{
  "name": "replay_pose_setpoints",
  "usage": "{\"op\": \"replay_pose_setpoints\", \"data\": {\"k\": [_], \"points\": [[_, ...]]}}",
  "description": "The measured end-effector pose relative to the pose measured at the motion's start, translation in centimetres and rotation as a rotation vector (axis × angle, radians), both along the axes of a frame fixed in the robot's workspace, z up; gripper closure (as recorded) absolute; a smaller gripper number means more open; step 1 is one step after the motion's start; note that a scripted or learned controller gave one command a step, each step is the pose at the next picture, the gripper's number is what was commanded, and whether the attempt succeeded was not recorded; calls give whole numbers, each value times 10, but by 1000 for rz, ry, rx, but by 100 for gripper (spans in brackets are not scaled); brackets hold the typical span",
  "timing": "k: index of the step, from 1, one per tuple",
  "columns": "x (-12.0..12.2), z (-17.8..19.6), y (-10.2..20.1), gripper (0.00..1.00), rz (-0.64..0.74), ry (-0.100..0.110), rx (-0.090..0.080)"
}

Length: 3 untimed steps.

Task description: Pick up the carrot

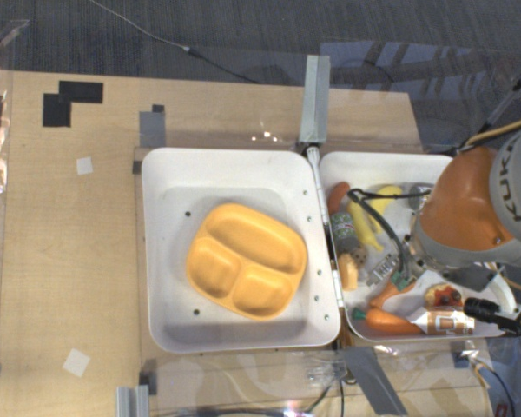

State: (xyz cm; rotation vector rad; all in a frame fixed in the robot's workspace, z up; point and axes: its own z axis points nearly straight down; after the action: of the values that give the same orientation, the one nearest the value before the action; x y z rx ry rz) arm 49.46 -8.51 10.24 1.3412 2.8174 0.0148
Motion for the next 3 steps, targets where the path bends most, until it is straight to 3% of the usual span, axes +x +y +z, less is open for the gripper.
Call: {"op": "replay_pose_setpoints", "data": {"k": [1, 2, 3], "points": [[18, 45, -70, 100, -64, 12, -3], [46, 120, -121, 100, -301, 14, 2], [121, 42, -118, 100, -253, 22, 3]]}}
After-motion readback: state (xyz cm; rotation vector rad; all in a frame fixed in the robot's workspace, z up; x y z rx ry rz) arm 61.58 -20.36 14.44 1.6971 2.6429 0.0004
